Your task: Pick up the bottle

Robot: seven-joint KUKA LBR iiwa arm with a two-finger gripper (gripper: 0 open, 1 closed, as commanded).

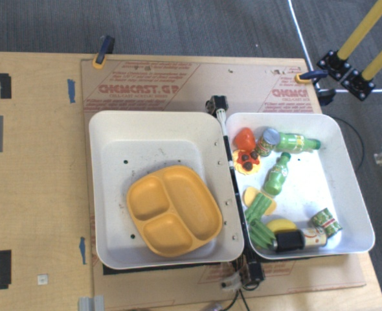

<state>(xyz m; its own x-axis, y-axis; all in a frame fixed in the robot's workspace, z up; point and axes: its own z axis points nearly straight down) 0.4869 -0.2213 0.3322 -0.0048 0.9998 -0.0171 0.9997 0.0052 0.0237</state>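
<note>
Three bottles lie in the right bin. A green bottle with a yellow label lies flat along the far wall, its cap pointing right. A smaller green bottle lies slanted near the middle, neck toward the far side. Against the near wall rests a dark-capped bottle with a pale label, on its side.
The right bin also holds a red pepper-like toy, a small can, a red and yellow toy, green toy vegetables, a yellow piece and a green-labelled can. A yellow divided plate lies in the left bin.
</note>
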